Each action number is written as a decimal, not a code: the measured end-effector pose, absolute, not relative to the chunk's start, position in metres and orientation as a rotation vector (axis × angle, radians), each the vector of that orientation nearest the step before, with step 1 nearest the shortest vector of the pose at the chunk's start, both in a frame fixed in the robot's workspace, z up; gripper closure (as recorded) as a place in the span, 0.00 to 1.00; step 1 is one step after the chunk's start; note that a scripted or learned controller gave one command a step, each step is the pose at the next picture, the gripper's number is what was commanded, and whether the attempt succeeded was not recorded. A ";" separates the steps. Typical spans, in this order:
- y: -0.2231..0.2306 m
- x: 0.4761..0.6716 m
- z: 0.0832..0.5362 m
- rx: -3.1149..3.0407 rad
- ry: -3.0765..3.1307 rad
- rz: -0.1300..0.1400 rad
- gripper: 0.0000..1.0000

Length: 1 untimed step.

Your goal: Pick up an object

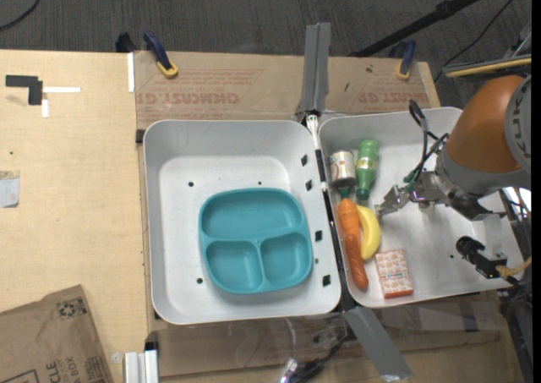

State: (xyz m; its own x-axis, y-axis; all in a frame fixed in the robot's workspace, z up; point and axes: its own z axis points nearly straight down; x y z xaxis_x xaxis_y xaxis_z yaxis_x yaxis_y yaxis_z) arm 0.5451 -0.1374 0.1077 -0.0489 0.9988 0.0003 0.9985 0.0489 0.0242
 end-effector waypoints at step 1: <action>-0.121 0.544 0.104 2.054 2.340 0.019 0.00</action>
